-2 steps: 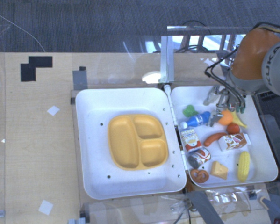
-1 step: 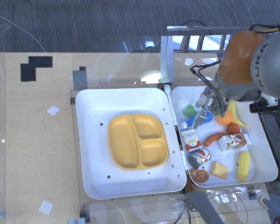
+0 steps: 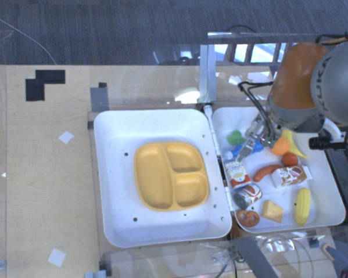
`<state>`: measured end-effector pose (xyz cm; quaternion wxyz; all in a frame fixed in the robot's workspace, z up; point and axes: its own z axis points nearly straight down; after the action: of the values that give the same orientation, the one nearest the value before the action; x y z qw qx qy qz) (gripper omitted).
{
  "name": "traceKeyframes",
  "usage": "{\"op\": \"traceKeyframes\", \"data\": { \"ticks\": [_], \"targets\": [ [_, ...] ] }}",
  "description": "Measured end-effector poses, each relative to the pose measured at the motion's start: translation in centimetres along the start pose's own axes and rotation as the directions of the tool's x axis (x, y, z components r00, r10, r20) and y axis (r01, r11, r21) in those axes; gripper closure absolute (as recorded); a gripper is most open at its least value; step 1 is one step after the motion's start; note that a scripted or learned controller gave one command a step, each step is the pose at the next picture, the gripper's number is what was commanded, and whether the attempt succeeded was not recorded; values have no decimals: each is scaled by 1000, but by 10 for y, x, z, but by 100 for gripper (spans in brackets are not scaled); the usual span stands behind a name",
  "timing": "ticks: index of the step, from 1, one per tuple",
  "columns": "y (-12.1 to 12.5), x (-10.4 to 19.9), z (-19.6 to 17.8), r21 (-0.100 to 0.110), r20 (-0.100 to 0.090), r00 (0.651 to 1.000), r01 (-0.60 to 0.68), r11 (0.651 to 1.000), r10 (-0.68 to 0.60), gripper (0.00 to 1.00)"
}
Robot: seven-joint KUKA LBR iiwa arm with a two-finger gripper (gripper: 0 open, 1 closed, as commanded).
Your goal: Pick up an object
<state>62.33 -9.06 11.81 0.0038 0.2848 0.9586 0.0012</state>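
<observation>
Counter (image 3: pixel 48 188): I see pale wood carrying two shallow white bins side by side, so the arm can reach both from the right.
Right bin, near edge (image 3: pixel 335 214): I count a round red-and-white pizza toy (image 3: pixel 248 218) at the near left corner, a tan cheese wedge (image 3: pixel 272 211) beside it and a yellow corn cob (image 3: pixel 302 205) toward the right wall. They lie loose and apart, which I judge leaves room for a grasp.
Right bin, middle: a dark can on its side (image 3: pixel 248 194), a small red-and-white carton (image 3: pixel 236 173), a red-orange sausage (image 3: pixel 265 172) and a white-and-red packet (image 3: pixel 290 175).
Right bin, far half: a red tomato (image 3: pixel 289 159), an orange piece (image 3: pixel 279 147), a yellow banana (image 3: pixel 292 142), a green block (image 3: pixel 235 137), a blue piece (image 3: pixel 251 149).
Left bin (image 3: pixel 114 167): a yellow three-compartment plastic tray (image 3: pixel 171 175) lies at its centre.
Hand (image 3: pixel 256 138): low over the blue piece, slanted in from the right; whether it is apart or together I cannot tell, and I see nothing between it.
Judgement: nothing lifted yet; the blue piece looks the target.
</observation>
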Motion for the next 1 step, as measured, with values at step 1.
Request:
{"op": "traceKeyframes", "data": {
  "ticks": [1],
  "targets": [
    [-27,-13,4,1,1,932,-361,932,361,0]
  ]
}}
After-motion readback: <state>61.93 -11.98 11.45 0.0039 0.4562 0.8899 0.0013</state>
